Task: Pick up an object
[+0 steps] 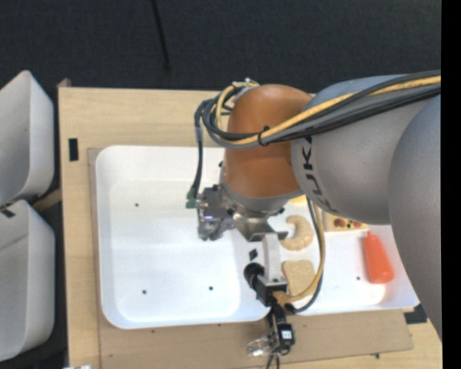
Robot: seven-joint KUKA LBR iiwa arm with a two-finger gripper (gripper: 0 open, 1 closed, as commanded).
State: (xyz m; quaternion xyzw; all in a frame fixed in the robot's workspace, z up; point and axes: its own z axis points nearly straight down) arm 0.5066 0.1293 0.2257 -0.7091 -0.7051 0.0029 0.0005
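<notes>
My gripper (248,226) hangs below the orange wrist band over the divide between the two white bins, seen from above so that its tip is hidden by the wrist. Just right of it in the right bin (346,292) lie a curved tan pastry-like piece (299,234) and a flat tan bread-like piece (298,274). An orange carrot-shaped object (377,258) lies further right. A small colourful item (339,223) peeks out under the arm. Nothing is seen held.
The left bin (138,229) shows bare white floor. The arm's grey body covers the right bin's back half. Cables and a connector (270,343) dangle over the bench's front edge. White housings (11,206) stand at the far left.
</notes>
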